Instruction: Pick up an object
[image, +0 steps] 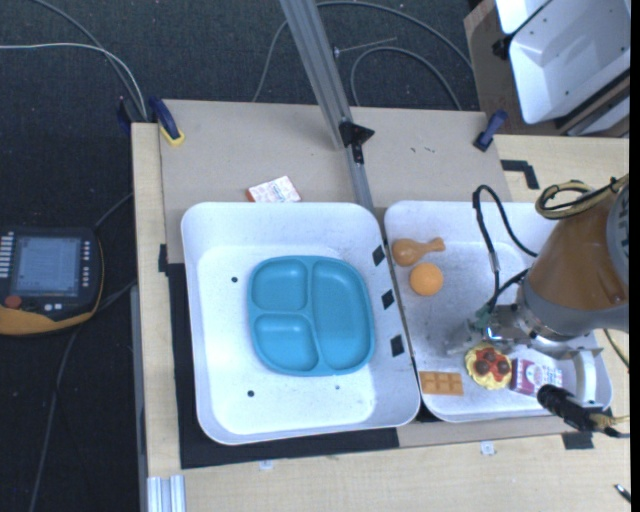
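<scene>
In the right bin (455, 225) lie an orange pear-shaped toy (415, 250), an orange ball (427, 280), a tan waffle-like cracker (441, 383), a round red and yellow toy (488, 367) and a maroon packet (537, 377). My gripper (487, 333) hangs low over the bin's front right part. It is just above and behind the red and yellow toy, close to it. The arm's grey wrist (575, 290) covers the bin's right side.
The left bin (215, 400) holds a blue divided plate (310, 313). A small red and white packet (273, 190) lies on the bench behind the left bin. A slanted metal pole (330, 80) rises behind the bins. Black cables (487, 235) loop over the right bin.
</scene>
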